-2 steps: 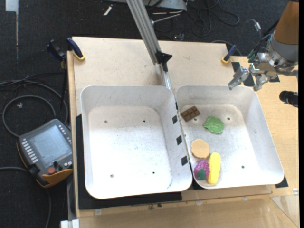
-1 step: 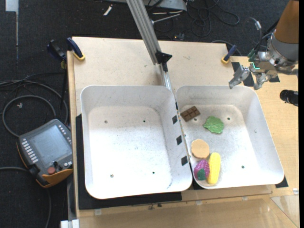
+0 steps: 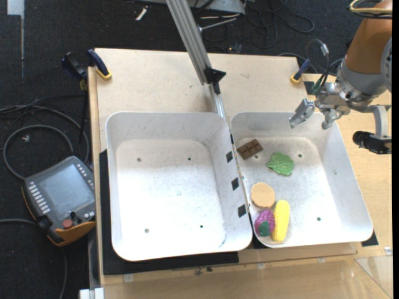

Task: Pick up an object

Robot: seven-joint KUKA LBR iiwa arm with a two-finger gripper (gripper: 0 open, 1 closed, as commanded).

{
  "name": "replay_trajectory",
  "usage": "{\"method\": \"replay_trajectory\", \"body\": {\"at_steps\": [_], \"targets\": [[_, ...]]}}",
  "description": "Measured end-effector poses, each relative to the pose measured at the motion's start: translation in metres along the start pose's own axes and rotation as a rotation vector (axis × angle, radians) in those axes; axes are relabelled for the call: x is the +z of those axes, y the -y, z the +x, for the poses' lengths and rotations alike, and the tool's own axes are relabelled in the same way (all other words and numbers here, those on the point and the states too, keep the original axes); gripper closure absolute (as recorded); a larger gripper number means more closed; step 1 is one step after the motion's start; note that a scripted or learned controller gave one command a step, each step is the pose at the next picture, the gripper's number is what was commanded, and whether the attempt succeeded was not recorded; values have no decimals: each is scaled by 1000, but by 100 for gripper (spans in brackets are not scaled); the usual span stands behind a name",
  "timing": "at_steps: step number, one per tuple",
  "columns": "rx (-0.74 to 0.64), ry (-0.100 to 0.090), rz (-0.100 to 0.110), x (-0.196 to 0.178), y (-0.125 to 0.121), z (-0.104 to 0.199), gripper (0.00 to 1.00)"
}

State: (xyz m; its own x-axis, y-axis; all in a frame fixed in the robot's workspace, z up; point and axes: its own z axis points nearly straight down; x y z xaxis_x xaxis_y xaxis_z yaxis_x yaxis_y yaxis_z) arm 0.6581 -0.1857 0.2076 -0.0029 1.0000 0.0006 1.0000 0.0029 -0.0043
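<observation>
**Five small toys waiting in the right bin, gripper hanging open above its far edge**

The candidates are all lying in the right bin [image 3: 349, 185], gathered toward its left wall. A yellow corn cob [image 3: 281, 220] is resting near the bin's near-left corner, touching a purple grape bunch [image 3: 264, 222] on its left; a round tan cookie [image 3: 262, 195] is sitting just beyond them. Farther in, a green leaf [image 3: 281, 164] is lying flat near the middle, and a brown chocolate piece [image 3: 249, 148] is sitting close to the far-left corner.

These are looking like light plastic play food: stiff, smooth, likely a little slippery. The corn is probably offering the best hold, across its narrow width at mid-length, though the grapes are crowding one side. The leaf and chocolate are lying thin and low, so fingers are likely to slide over them. The cookie is standing freer than the corn.

The gripper [image 3: 313, 115] is hovering over the bin's far edge, jaws spread apart and holding nothing. The left bin [image 3: 124, 129] is sitting alongside.
</observation>
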Motion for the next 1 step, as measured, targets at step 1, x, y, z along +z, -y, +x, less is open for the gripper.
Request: {"method": "replay_trajectory", "body": {"at_steps": [1], "targets": [[0,0,1,52,6,9,0]]}}
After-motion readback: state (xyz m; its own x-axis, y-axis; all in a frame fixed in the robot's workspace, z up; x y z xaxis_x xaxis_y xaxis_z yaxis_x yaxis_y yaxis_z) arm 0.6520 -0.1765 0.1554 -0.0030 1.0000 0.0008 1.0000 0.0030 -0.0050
